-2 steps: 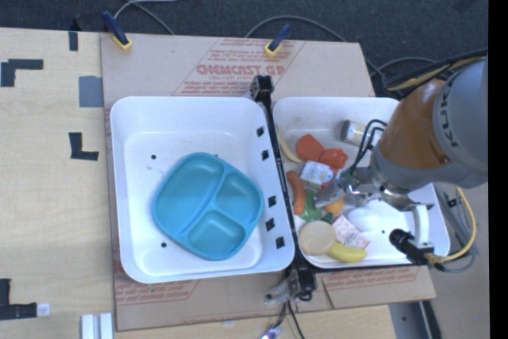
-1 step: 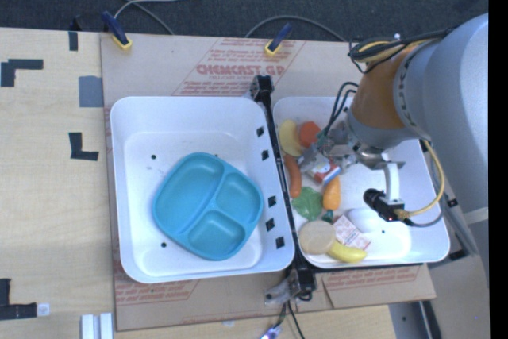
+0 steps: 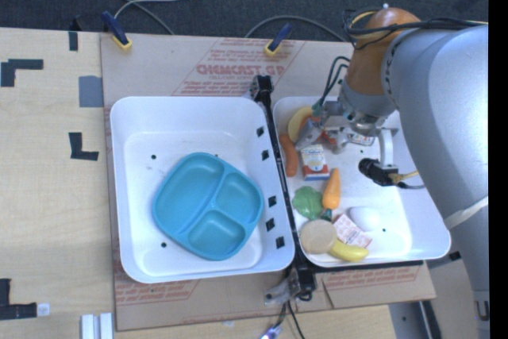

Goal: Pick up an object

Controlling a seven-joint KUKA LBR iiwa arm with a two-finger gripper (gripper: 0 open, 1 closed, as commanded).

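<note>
My gripper (image 3: 330,134) reaches down into the back of the right bin (image 3: 413,238), under the orange wrist band. It hovers between a yellow fruit (image 3: 299,123) on its left and a small white-and-red carton (image 3: 315,163) just in front of it. An orange sausage-shaped piece (image 3: 289,156) lies along the bin's left wall. Nearer the front lie a carrot (image 3: 332,188), a green vegetable (image 3: 307,202), a tan disc (image 3: 317,236), a banana (image 3: 349,252), a white egg (image 3: 367,217) and a pink-printed packet (image 3: 348,228).
The left bin (image 3: 135,131) holds a blue divided plate (image 3: 208,205). A black divider (image 3: 272,163) runs between the bins. The grey arm (image 3: 444,107) covers the right bin's far right side. Clamps and cables sit behind the bins.
</note>
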